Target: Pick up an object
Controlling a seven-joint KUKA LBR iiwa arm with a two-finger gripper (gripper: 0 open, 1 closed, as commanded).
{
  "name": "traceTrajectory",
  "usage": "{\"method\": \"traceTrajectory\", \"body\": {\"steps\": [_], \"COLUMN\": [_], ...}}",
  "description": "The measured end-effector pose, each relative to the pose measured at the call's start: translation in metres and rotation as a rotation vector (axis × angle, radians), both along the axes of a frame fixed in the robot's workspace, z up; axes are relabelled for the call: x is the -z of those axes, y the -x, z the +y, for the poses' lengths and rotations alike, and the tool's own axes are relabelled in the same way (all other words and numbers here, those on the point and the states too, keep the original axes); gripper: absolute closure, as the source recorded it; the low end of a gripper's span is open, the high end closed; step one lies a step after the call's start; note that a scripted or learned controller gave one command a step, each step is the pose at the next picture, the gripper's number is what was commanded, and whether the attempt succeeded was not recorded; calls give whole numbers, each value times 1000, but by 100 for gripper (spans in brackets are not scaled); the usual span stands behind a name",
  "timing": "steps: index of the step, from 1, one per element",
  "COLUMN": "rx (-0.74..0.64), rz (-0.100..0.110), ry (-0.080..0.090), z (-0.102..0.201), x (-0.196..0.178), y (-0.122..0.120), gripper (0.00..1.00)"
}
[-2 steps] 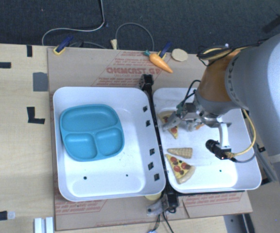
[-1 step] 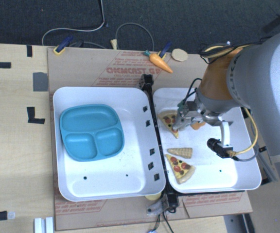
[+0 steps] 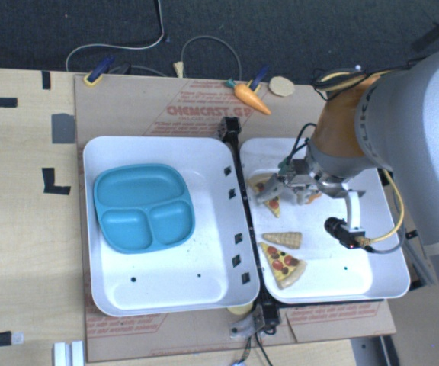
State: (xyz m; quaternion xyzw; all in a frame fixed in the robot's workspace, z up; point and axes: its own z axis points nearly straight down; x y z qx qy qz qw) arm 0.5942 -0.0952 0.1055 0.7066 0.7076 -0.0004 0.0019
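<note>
You see the gripper low in the right bin, over a pizza slice near the divider; whether its fingers are apart or together, you cannot tell. Two more slices lie nearer you. The left bin holds a blue tray. A toy carrot, apparently, rests behind.

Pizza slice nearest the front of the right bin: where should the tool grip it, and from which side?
The pizza slice lies flat and clear of its neighbours, so probably come straight down and pinch across its two straight edges, near the wider crust end.
</note>
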Motion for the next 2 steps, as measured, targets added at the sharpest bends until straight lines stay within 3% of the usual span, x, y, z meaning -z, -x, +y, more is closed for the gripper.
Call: {"method": "traceTrajectory", "body": {"steps": [1, 2], "rx": [0, 0], "rz": [1, -1], "ry": [-3, -2], "z": [0, -1], "x": [21, 9], "y": [-37, -37], "gripper": [0, 100]}}
